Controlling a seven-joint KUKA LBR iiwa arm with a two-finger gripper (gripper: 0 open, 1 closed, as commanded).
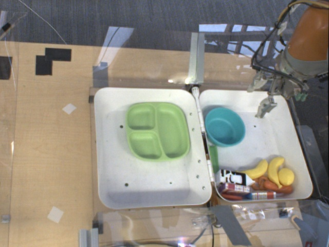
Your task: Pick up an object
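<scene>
My gripper (263,98) hangs over the far right part of the right bin (288,138), below the arm's orange band. It stands open with nothing between its fingers. A teal bowl (224,127) sits to its left in that bin. Along the bin's near edge lie yellow bananas (261,168), a yellow lemon-like fruit (286,176), an orange item (266,184), a black and white box (234,178) and a red pen-like item (247,194). A green stick-like piece (213,156) lies beside the divider.
The left bin (113,179) holds a light green divided plate (157,130). A metal divider rail (201,133) separates the two bins. Cables (264,50) run behind the arm at the upper right. Bare white floor lies between bowl and gripper.
</scene>
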